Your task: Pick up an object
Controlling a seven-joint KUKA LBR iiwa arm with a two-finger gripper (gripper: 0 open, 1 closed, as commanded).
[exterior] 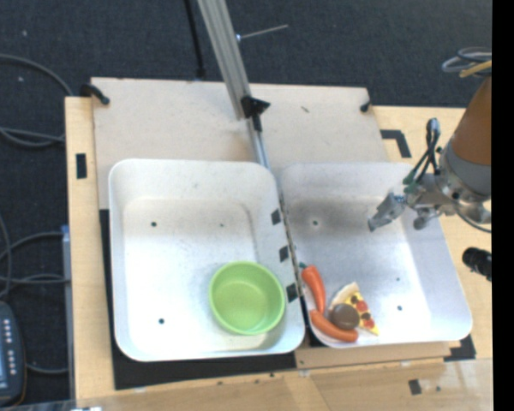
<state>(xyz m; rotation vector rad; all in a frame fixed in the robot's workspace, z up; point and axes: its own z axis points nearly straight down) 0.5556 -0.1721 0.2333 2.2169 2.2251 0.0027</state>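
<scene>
Dark carpet with loose grey cables surrounds a pale wooden desk (180, 118) carrying two shallow white plastic bins side by side. Left bin (146, 204): one lime-green round plastic bowl (247, 297), upright, near the front right corner. Right bin (411, 289): small cluster of toy food in the front left corner — an orange plastic carrot (314, 285) lying along the left wall, a reddish-orange sausage-shaped piece (332, 327) at the front wall, a brown round lump (345, 316) touching it, and a yellow wedge with red dots (356, 300) under and beside the lump.

Grey arm with orange band enters from the right. Its tool (387, 216) hangs over the upper middle of the right bin, pointing left; nothing visible between the fingers, and how far apart they stand I cannot tell from this angle. Toy cluster lies well apart from the tool, toward the bin's front and to the tool's left in the view.

A slanted aluminium rail (227, 45) crosses the desk's back edge.
</scene>
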